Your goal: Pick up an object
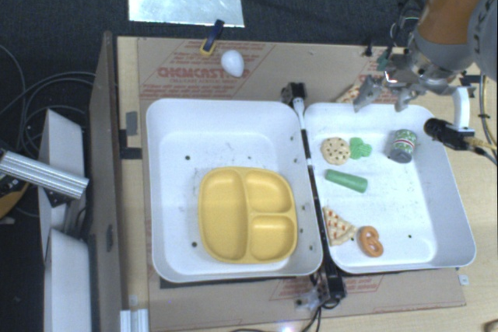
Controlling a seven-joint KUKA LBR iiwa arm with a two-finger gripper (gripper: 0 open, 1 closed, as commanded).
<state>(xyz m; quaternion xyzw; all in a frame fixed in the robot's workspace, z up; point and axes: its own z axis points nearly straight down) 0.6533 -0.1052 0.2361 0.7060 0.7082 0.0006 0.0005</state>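
Inside the right bin (443, 190), cookie (335, 150), green cylinder (346, 181), pretzel (370, 241); hand (387, 95) fingers apart, holding nothing.

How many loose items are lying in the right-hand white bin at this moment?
6: round tan cookie, green leafy piece beside it, small striped can far right, green cylinder mid-bin, pizza slice and orange pretzel at the near edge.

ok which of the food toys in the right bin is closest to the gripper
The small grey-and-green can, lying just below the gripper at the bin's far right. The round tan cookie and green cylinder sit farther left.
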